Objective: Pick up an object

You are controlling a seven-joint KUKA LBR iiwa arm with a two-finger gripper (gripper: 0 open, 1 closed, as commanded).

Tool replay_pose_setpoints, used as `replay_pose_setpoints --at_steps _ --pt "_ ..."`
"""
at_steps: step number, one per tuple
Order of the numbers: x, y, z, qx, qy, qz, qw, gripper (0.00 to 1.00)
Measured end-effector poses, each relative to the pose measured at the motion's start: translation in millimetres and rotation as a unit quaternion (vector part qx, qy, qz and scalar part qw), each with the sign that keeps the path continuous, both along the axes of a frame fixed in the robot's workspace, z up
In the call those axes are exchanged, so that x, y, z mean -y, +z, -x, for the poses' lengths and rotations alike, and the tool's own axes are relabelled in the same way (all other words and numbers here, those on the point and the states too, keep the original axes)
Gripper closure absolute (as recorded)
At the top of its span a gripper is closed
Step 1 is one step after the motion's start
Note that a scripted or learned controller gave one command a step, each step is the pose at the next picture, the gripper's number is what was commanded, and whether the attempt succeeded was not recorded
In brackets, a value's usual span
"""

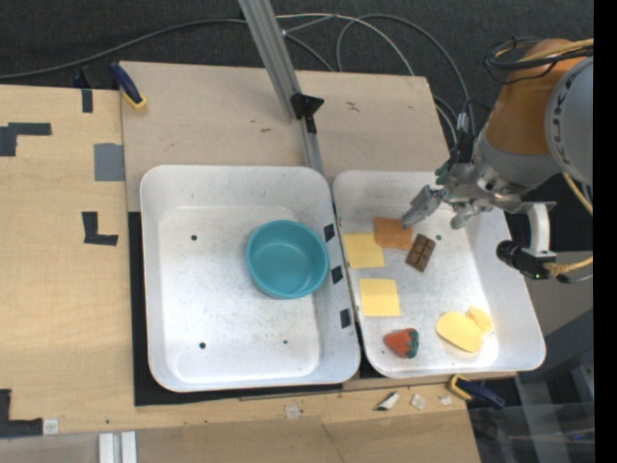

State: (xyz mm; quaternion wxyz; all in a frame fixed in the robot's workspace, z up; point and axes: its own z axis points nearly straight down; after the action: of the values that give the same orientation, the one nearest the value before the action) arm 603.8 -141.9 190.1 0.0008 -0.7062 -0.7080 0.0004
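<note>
My gripper (pixel 442 212) hangs open over the back of the right bin (pixel 501 297), one finger (pixel 420 206) to the left and one to the right with nothing between them. Just below its left finger lie an orange-brown slab (pixel 389 231) and a dark chocolate bar (pixel 420 252). Further forward in the same bin are two yellow squares (pixel 364 251) (pixel 379 297), a strawberry (pixel 403 342) and a yellow lumpy piece (pixel 462 331). A teal bowl (pixel 285 258) sits in the left bin (pixel 193 287).
A slanted metal pole (pixel 280 66) rises behind the bins. Cables (pixel 386 37) loop across the back of the bench. Blue-and-yellow clamps sit at the back left (pixel 127 84) and the front right (pixel 474 391).
</note>
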Motion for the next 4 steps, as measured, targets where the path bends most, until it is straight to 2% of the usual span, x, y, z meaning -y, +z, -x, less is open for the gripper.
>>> replay_pose_setpoints --at_steps 1,2,3,4 --pt "0.0 0.0 0.0 0.000 0.000 -0.0001 1.0000 0.00" --pt "-1.9 -44.0 -2.0 -0.002 0.000 0.0005 1.0000 0.00" --pt "-1.7 -94.9 -2.6 0.002 0.000 0.0022 1.0000 0.00" --pt "-2.6 -81.7 -3.6 0.002 0.001 0.0013 1.0000 1.00"
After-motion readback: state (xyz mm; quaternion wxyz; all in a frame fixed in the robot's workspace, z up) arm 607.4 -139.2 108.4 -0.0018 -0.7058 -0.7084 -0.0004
